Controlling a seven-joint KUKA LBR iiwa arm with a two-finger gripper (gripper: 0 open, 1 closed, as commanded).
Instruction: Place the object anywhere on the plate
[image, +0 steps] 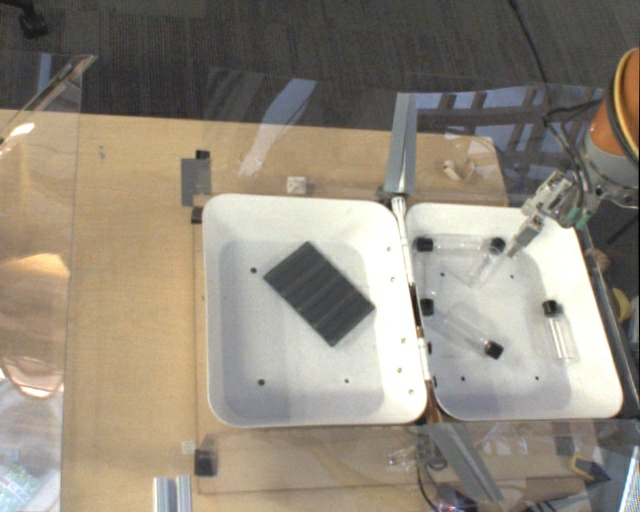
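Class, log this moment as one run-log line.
gripper: above right bin's far edge | dark grey ribbed rectangular plate: left bin, bare | clear plastic black-capped vials: right bin | placement: not done

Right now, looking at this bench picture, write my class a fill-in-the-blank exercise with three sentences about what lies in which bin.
1. The dark ribbed plate lies in the ____ bin.
2. The clear vials with black caps lie in the ____ bin.
3. The gripper hangs over the right bin's ____ corner.

Missing words: left; right; top right
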